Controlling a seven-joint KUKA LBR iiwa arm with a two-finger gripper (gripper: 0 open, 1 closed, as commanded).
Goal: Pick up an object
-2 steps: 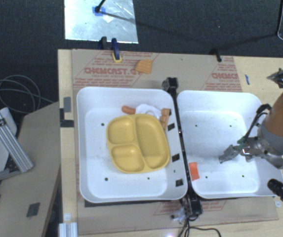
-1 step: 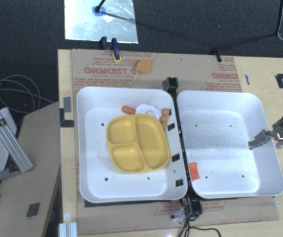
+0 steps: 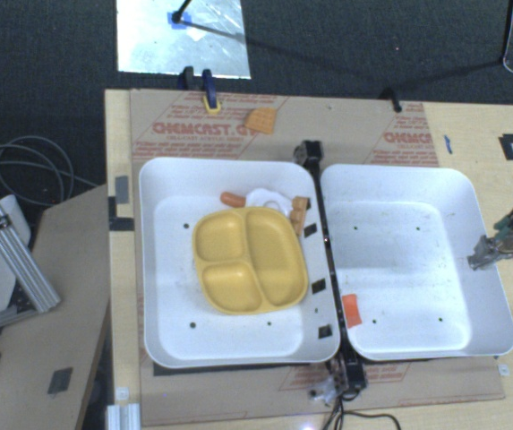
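Orange block (image 3: 351,311) lies in the right bin (image 3: 484,240), well apart from jaws (image 3: 480,260), state unclear.

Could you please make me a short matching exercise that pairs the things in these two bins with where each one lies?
Things:
1. yellow divided plate
2. orange block
3. claw
4. small orange sausage-shaped piece

Places:
A. at the right bin's right rim
B. near the left bin's far wall, just beyond the plate
C. middle of the left bin
D. right bin's near left corner

Pairs: 1-C, 2-D, 3-A, 4-B
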